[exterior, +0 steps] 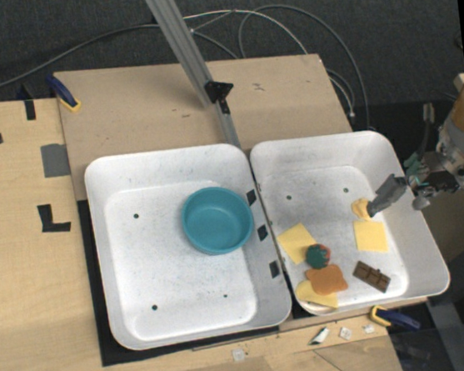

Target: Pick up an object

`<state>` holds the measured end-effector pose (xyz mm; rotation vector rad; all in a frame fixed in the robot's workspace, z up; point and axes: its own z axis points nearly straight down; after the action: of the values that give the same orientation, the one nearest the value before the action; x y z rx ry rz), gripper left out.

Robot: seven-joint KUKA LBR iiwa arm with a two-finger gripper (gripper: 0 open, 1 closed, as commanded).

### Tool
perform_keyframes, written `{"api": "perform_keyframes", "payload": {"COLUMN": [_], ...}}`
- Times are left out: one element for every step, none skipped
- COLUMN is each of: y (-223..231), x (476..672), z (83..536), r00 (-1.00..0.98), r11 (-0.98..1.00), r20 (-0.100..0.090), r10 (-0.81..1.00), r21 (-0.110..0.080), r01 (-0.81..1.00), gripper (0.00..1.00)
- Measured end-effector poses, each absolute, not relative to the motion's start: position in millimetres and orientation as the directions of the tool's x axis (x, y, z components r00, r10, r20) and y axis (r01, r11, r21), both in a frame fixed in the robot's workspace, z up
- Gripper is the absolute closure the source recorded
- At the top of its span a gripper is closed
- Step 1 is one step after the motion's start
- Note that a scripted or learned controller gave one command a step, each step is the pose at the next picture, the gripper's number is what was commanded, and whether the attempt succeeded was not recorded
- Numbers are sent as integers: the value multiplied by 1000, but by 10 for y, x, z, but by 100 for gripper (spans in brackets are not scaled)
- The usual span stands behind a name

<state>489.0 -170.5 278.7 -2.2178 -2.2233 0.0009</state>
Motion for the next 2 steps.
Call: {"api": "perform_keyframes", "payload": {"y": [-1706, -1717], "x": [4890, 4885], "z": [2787, 2146], "r00": [-2, -1], "r11": [2, 1], "r20": [0, 2], "r10": [1000, 1000], "r21": [-1, -8], "r01": [1000, 1000], "gripper": [0, 0]}}
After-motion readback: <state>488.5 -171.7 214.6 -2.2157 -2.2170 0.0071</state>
